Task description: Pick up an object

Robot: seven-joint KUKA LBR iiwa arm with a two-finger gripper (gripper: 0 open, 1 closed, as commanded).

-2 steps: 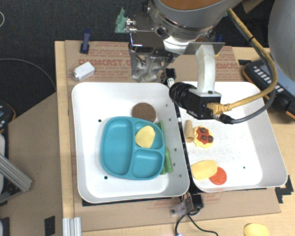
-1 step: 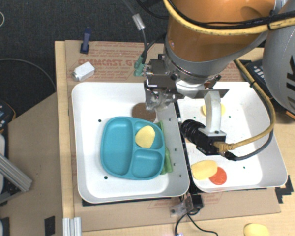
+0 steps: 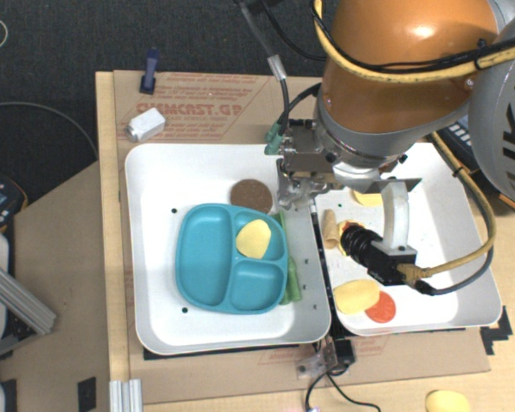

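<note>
The left bin (image 3: 146,230) holds a teal divided plate (image 3: 215,269) with a yellow piece (image 3: 254,239) in its upper right compartment. A brown disc (image 3: 252,194) lies just behind the plate, and a green strip (image 3: 291,275) runs along its right side. In the right bin (image 3: 463,230) lie a tan stick (image 3: 330,230), a yellow piece (image 3: 366,199) partly under the arm, a yellow round piece (image 3: 357,296) and a red slice (image 3: 381,309). My gripper (image 3: 313,191) hangs below the big orange wrist, over the wall between the two bins, close to the brown disc and the tan stick.
A black fitting with a tan hose (image 3: 379,260) sticks out from the arm over the right bin. A small white block (image 3: 146,124) and a blue item (image 3: 149,71) lie on the cardboard behind the left bin. A yellow object (image 3: 446,400) sits outside the bins at the bottom right.
</note>
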